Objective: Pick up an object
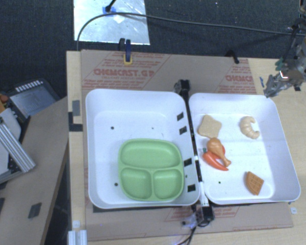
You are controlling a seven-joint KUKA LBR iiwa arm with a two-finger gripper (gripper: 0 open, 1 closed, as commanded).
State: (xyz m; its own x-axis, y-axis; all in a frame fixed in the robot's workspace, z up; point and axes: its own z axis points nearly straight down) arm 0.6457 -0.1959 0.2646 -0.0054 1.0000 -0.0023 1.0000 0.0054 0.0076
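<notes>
Camera view: my hand (273,87) hovers past the right bin's (284,137) far corner, above the croissant (249,127); I cannot tell its grip.

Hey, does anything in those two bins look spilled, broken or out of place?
Nothing stands out. The green divided plate sits flat in the left bin. In the right bin, the bread slice, croissant, chicken piece on the red pepper and waffle piece lie loose but intact.

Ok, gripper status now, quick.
Gripper: open or shut cannot be told; it sits above the far right corner of the right white bin, with nothing seen in it.
</notes>
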